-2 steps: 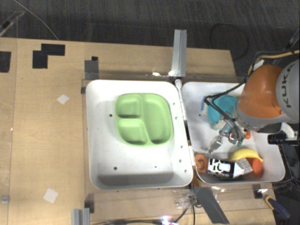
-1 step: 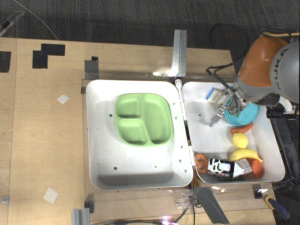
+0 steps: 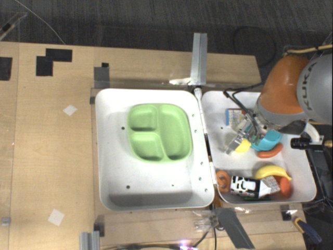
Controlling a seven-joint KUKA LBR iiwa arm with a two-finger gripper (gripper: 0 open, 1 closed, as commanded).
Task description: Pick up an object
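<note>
Carton (image 3: 250, 187), banana (image 3: 271, 171) beneath arm (image 3: 291, 90)

2 white bins on the table (image 3: 47, 155). Left bin (image 3: 112, 186) has a green 3-compartment tray (image 3: 158, 132). Arm (image 3: 291, 90) is over the right bin (image 3: 307, 189), claw (image 3: 237, 139) low by a yellow item (image 3: 242, 147) and a teal cup (image 3: 269, 138). Near edge: banana (image 3: 270, 171), black-and-white carton (image 3: 245, 186), orange ball (image 3: 223, 178). Red piece (image 3: 270, 151) lies just under the cup.

Yellow object (image 3: 242, 147) in right bin (image 3: 307, 189)
</note>
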